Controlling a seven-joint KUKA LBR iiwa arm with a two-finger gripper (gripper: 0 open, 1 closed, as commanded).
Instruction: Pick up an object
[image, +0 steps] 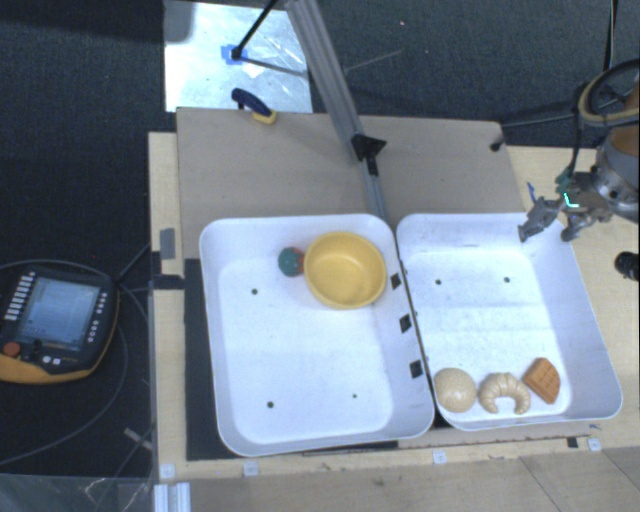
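Two white bins side by side. Left bin (300, 400): yellow bowl (345, 270) at the back w/ a small teal ball (290, 262) touching its left side. Right bin (480, 300): bread roll (455, 389), croissant (506, 391) & waffle piece (543, 379) along the front edge. My gripper (548, 222) hangs over the right bin's back-right rim, fingers spread, nothing between them.

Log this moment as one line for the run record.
gripper: open, above right bin far-right corner | holding: nothing | right bin: three food items | left bin: yellow bowl, small ball
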